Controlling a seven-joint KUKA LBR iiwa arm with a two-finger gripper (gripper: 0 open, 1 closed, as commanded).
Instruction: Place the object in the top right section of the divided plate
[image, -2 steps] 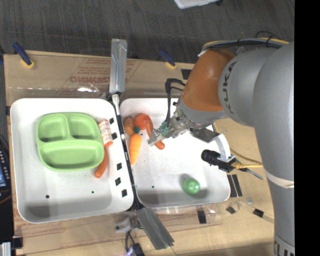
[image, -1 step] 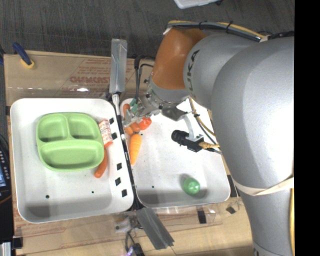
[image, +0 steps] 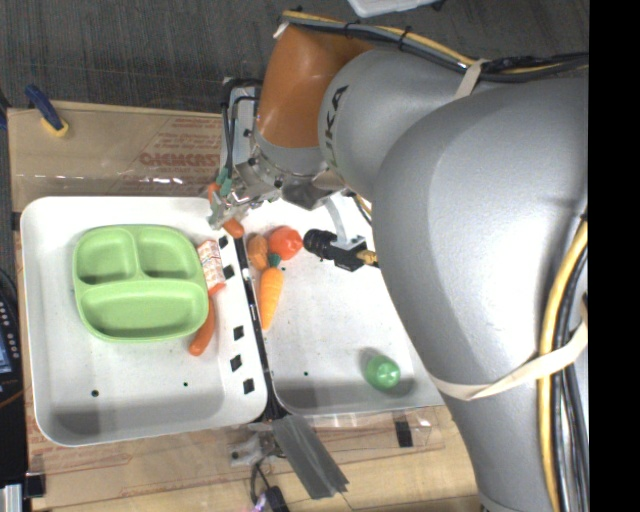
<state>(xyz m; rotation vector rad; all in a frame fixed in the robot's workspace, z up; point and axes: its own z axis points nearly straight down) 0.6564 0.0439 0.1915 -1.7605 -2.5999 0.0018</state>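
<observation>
The grey arm bends down from the right, its pincer poised just beyond the green divided plate's far right corner; its grip cannot be made out. The three-sectioned plate lies flat in the left bin.

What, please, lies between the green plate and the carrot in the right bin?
In the camera view, between the plate and the carrot lie a small labelled tube, an orange sausage-like piece, and the bins' adjoining walls.
</observation>
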